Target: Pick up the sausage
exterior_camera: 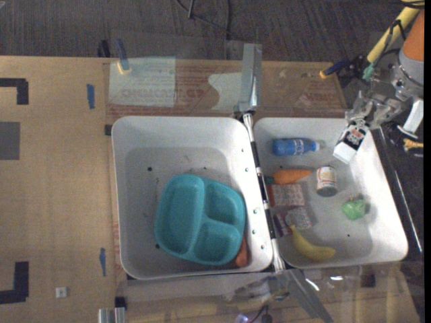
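The step in hand looks like the approach: nothing is grasped, and the end effector [352, 138] hangs far from the teal plate [200, 219], up and to the right of it in the camera view, over the far corner of the right bin [387, 210]. Whether it is spread or pressed together I cannot tell, as its tip is small and blurred here.

The sausage [240, 256], as I judge it, is the short reddish-orange piece touching the plate's lower right rim, wedged between the plate and the wall of the left bin [128, 180]. Part of it seems tucked under the rim.

A longer orange piece, likely a carrot [293, 176], lies to the right of the plate in the other bin and could be mistaken for the target. A banana [311, 247] lies further right of the plate, lower in the view.

The next move calls for a long crossing over the divider towards the plate's lower right corner, then a descent into a tight gap. The rim and the bin wall leave little room, so alignment along the piece probably matters.
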`<state>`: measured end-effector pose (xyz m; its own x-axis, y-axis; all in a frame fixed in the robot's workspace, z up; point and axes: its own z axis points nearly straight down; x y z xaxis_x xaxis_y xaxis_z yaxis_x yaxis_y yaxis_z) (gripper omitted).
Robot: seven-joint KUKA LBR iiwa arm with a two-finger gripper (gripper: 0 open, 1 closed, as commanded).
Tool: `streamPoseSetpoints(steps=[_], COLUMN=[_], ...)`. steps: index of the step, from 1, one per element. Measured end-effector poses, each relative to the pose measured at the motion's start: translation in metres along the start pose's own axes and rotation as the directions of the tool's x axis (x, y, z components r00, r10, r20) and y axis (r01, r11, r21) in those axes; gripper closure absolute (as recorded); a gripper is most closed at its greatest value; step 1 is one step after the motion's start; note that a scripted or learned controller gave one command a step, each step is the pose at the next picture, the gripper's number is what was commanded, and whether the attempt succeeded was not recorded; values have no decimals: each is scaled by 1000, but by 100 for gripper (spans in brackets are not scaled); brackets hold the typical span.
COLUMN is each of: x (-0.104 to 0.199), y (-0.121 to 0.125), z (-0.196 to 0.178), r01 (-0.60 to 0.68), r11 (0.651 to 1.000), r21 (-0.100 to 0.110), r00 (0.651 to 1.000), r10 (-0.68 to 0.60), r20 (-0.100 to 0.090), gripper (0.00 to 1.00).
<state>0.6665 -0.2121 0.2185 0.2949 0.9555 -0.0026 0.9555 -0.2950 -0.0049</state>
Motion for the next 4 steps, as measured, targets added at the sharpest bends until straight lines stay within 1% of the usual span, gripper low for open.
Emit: streamPoseSetpoints(steps=[1, 2, 4], x=[4, 14, 15], y=[0, -9, -11], z=[-6, 118, 106], r01=[8, 161, 166], r11=[1000, 987, 986], r21=[6, -1, 8], r00=[1000, 987, 986], r10=[-8, -161, -166], r20=[3, -1, 2], gripper=[100, 100, 100])
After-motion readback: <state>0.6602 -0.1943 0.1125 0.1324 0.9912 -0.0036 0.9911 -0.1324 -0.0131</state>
